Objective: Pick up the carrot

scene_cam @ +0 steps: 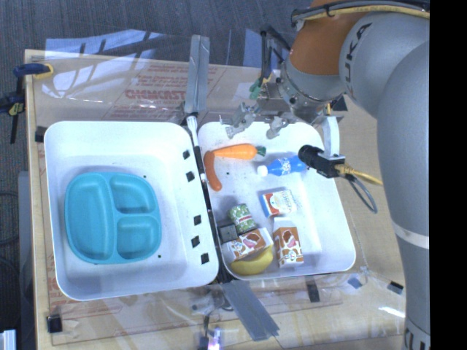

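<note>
One carrot (235,152) is seen in the right bin (330,203), by a sausage (212,172) and a bottle (284,167). The end effector (253,127) is held wide above, holding nothing.

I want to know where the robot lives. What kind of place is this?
Probably a robot lab, not a kitchen: a bench with two white bins, toy food like the carrot, and the gripper above it.

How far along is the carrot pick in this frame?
Done: the arm has reached over the right bin, and the open claw sits just above the carrot near the bin's far edge. In hand: nothing; the carrot lies on the bin floor beside an orange sausage-shaped piece, with no finger around it. Left: descend, close on the carrot and lift it.
</note>
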